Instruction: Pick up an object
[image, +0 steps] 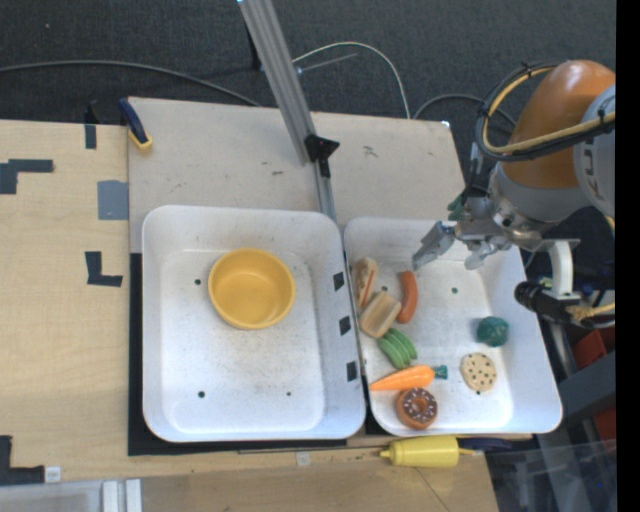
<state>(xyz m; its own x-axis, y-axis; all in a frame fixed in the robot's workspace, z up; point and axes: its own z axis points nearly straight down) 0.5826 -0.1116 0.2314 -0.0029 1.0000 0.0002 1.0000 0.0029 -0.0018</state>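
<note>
The tool (452, 250) hovers spread wide, holding nothing. Just down-left of it lies the sausage (406, 297): probably light, stiff, slick plastic; best pinched across its narrow middle.

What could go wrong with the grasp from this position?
The gripper is open above bare floor at the far end of the right bin, so closing here would likely catch nothing. The sausage, sandwich and bread lie close together; coming down there may nudge a neighbour or pinch two. The carrot touches the donut, which could shift.
</note>
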